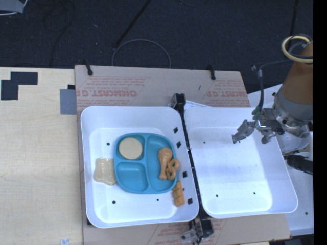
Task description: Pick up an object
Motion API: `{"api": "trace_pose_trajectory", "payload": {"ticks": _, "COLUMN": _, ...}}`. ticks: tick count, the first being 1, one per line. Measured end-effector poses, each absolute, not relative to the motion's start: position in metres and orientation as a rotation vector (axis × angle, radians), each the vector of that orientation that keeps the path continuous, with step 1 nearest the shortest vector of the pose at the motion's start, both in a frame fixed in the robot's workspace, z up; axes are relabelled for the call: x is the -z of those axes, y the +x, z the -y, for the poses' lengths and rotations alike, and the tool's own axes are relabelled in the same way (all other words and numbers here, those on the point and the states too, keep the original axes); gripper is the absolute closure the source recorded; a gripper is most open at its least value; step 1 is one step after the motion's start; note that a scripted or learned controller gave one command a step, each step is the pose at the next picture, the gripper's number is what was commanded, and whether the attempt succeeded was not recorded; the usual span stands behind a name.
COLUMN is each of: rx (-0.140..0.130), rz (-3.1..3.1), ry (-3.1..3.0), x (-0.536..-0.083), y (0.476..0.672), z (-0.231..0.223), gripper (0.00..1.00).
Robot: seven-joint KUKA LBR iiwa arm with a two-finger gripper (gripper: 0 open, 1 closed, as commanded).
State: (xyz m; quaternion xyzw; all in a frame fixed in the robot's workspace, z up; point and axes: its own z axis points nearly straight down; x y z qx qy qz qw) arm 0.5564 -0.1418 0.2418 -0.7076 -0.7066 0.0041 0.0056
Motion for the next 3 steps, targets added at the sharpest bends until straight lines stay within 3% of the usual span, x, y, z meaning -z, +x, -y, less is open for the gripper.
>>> {"api": "trace_pose_trajectory", "payload": {"ticks": 1, "rx": -0.002, "rz": 2.221, "ry": -2.22, "x": -0.248, "y": 0.559, "z": 0.142, "gripper": 0.0}}
{"api": "trace_pose_trajectory", "payload": {"ticks": 3, "rx": -0.007, "rz": 2.216, "ry": -2.217, "x": -0.139, "y": 0.552, "z": 0.145, "gripper": 0.0}}
